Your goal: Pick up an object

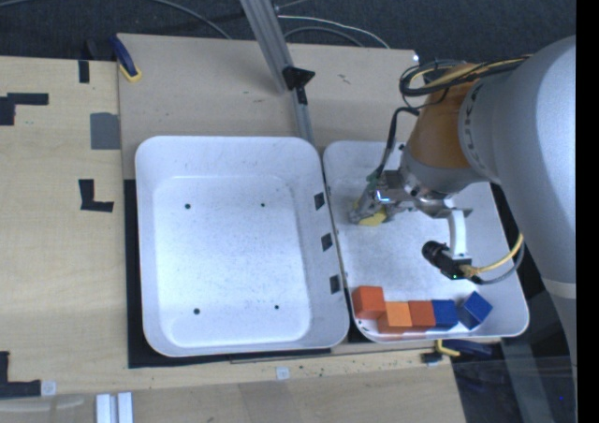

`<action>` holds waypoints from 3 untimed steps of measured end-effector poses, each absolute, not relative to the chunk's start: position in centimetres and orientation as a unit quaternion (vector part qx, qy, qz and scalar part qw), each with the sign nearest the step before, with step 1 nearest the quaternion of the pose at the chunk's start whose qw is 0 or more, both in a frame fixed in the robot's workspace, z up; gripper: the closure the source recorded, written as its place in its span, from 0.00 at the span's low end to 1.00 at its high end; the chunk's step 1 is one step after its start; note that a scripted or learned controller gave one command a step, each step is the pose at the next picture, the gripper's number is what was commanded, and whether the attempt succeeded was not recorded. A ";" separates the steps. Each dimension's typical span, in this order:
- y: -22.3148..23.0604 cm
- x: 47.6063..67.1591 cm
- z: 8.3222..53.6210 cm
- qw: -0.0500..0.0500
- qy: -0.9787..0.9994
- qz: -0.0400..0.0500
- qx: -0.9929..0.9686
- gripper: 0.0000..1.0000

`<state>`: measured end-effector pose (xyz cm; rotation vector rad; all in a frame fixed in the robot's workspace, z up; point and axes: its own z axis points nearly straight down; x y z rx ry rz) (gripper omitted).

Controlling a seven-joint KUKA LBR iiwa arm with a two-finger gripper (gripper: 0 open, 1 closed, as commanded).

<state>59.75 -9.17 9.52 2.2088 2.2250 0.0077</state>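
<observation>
My gripper (371, 211) reaches down into the right bin (412, 253), near its left wall. A small yellow object (374, 219) lies right at the fingertips; I cannot tell whether it sits between them. Along the bin's front edge lies a row of blocks: a red-orange block (368, 299), an orange block (399, 315), another red-orange block (421, 313), a blue block (445, 313) and a tilted blue block (476, 307).
The left bin (229, 243) stands beside the right one. A metal pole (267, 28) slants over the bench behind the bins. Cables hang from the arm's wrist (449, 257) over the right bin. Black tape marks lie on the bench at left.
</observation>
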 end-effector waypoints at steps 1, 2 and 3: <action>-5.7 56.6 19.6 0.001 0.709 0.002 0.706 1.00; 2.9 60.6 25.4 0.001 0.711 0.003 0.703 1.00; 7.8 65.9 18.7 -0.002 0.709 -0.002 0.705 1.00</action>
